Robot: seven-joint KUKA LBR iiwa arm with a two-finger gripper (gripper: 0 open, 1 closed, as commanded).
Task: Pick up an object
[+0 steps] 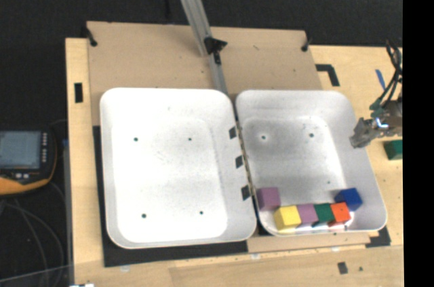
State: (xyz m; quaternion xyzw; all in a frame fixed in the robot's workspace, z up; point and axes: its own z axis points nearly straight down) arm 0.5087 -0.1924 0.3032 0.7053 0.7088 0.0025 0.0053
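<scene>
Two white bins sit side by side: the left bin (169, 167) and the right bin (305, 116). Six blocks crowd the right bin's lower edge: two purple blocks (268, 197) (307, 213), a yellow block (287, 217), a green block (323, 212), an orange block (340, 212) and a blue block (348, 197). Above them the right bin's floor lies open. The gripper (366, 131) hangs at the right bin's right rim, mid-right of the frame; whether its claw is spread or pressed together cannot be told.
</scene>
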